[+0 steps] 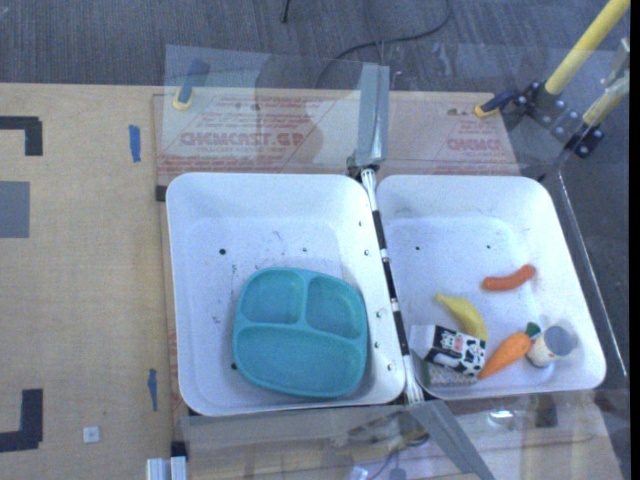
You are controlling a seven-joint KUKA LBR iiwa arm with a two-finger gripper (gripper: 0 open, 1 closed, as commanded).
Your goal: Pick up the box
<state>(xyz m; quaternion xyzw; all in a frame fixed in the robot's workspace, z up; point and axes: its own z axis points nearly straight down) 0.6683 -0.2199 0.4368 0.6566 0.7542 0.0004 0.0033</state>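
The box [456, 350] lies flat at the right bin's [470, 196] near-left corner, just beside the banana [463, 314] and carrot [507, 353].

Two white bins sit side by side on the bench.

The left bin [200, 218] holds a blue-green plate [300, 333] with three parts. The right bin [470, 203] holds small toy foods. The box [455, 348], black and white like a cow, lies near the front left corner of that bin. A yellow banana [462, 313] is just behind it. A carrot [508, 353] lies right beside the box, and a small cup [552, 344] is next to the carrot. An orange sausage [508, 279] lies farther back.
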